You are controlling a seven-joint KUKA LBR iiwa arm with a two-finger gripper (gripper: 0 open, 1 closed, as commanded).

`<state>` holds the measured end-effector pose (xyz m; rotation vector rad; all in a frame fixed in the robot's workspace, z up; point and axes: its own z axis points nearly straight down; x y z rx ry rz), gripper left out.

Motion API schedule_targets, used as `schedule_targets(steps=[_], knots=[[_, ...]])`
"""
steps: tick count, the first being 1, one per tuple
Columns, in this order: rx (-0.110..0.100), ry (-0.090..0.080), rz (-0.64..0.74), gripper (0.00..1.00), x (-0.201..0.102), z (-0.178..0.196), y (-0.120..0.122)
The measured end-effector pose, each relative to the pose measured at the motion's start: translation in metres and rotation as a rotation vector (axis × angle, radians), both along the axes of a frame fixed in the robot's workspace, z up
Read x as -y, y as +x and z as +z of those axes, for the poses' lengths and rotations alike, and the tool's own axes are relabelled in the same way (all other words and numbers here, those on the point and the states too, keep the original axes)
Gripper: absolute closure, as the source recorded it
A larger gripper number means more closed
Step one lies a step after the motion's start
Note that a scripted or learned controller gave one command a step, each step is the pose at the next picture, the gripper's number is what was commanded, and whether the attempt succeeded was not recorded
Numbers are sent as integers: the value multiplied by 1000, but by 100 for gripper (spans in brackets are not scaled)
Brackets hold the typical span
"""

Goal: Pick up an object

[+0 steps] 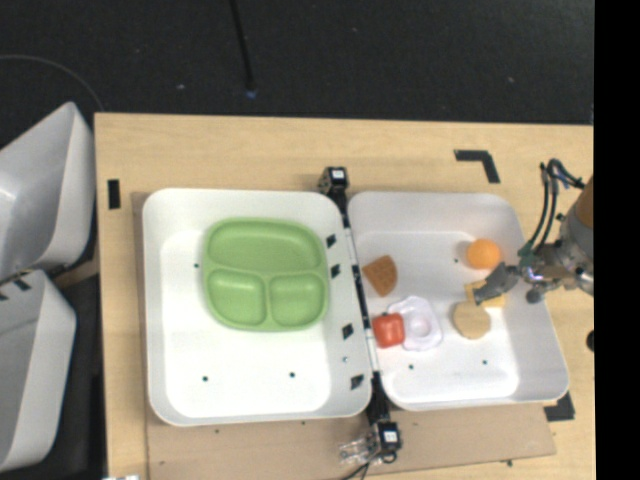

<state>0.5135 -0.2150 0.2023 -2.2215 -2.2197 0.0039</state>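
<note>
Meanwhile, the gripper (497,287) is poised in the right bin (440,383), just above a tan disc (471,320). Finger state cannot be told. Judged light and rigid, the disc is best pinched across its rim.

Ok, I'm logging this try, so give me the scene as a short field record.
left bin: green divided plate
right bin: orange ball, brown piece, red item, clear cup, tan disc
hand: over right bin's right side, between ball and disc
grasp: cannot tell
</note>
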Motion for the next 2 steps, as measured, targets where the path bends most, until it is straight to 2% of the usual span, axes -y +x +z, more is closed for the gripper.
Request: schedule_targets(steps=[2], knots=[[0, 0, -2, 0, -8, -104, -5]])
